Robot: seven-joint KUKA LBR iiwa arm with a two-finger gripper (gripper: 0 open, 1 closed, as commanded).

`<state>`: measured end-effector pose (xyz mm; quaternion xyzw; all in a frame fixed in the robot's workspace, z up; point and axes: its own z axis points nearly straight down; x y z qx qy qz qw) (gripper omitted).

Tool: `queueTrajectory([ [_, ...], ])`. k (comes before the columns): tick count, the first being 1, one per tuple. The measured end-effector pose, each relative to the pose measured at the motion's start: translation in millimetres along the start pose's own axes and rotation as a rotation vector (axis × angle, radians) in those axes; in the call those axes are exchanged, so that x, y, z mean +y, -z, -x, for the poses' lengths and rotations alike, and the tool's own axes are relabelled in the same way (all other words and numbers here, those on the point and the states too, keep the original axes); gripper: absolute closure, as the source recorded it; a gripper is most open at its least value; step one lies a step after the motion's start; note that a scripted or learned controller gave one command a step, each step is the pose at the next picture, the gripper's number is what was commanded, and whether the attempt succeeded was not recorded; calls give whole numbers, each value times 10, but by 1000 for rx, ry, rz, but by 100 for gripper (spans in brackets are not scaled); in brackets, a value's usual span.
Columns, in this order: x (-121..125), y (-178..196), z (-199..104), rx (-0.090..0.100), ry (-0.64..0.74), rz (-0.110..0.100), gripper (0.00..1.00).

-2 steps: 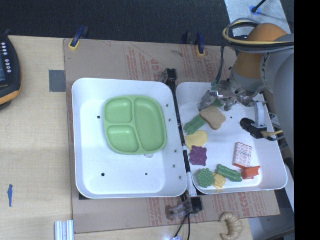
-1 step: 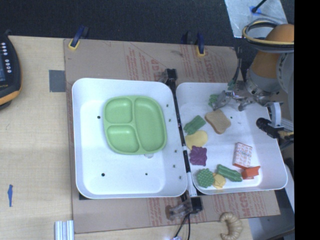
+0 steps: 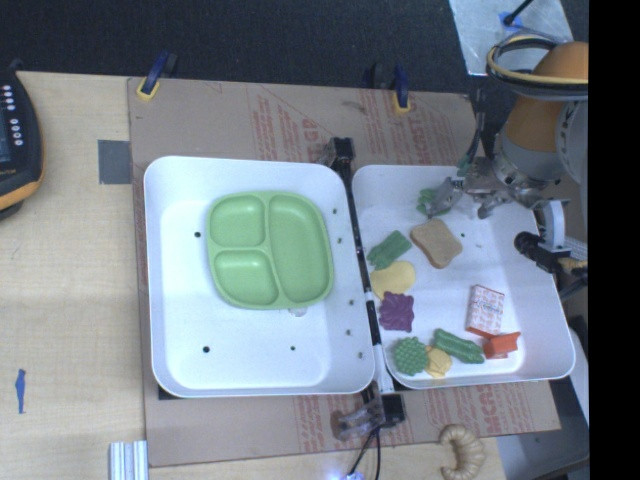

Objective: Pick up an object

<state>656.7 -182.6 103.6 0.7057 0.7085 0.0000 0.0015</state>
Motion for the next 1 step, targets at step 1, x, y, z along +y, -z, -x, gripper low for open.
queueTrajectory([
  [1, -414, -93, -355, 1, -1, -2, 0],
])
